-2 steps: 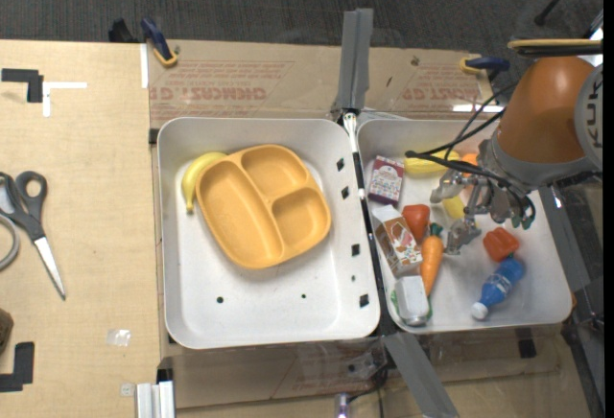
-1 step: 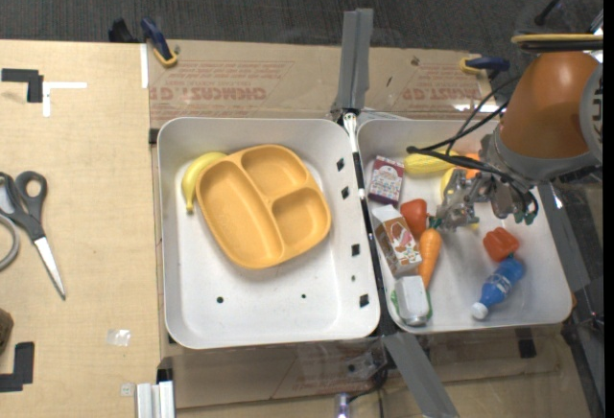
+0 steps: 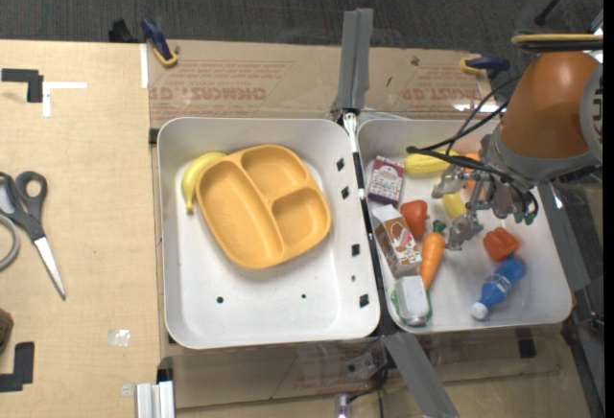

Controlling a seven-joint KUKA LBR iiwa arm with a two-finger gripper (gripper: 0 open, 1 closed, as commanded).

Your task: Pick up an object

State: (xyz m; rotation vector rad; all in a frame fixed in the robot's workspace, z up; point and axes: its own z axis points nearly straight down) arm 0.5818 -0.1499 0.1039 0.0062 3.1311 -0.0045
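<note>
Dark carpet up top, wooden table (image 3: 77,291) below with scissors (image 3: 34,224) lying way off to the left of the bins. Two white bins side by side: left bin (image 3: 259,311) holding a yellow divided plate (image 3: 264,205) with a banana (image 3: 197,176) tucked against the plate's left edge. Right bin (image 3: 552,296) packed with small stuff.

End effector (image 3: 470,210) hanging low over the middle of the right bin, pointing down into the clutter. Can't tell whether open or closed, too much metal and cable in the way, and nothing visibly gripped.

Closest pick candidate: carrot (image 3: 432,258), just beside the end effector, down and to its left. Long axis running near-vertical in the frame, green top toward the end effector, tip pointing at the near rim. Red tomato-ish piece (image 3: 414,215) right next to the carrot's top, small yellow bit (image 3: 453,206) practically under the end effector. Blue bottle (image 3: 499,287) further down to its right, red lump (image 3: 500,243) between.

Probably a short nudge down-left to get over the carrot, closing across its narrow width rather than along it. Tight neighbours, so easy to snag the wrong thing.
</note>
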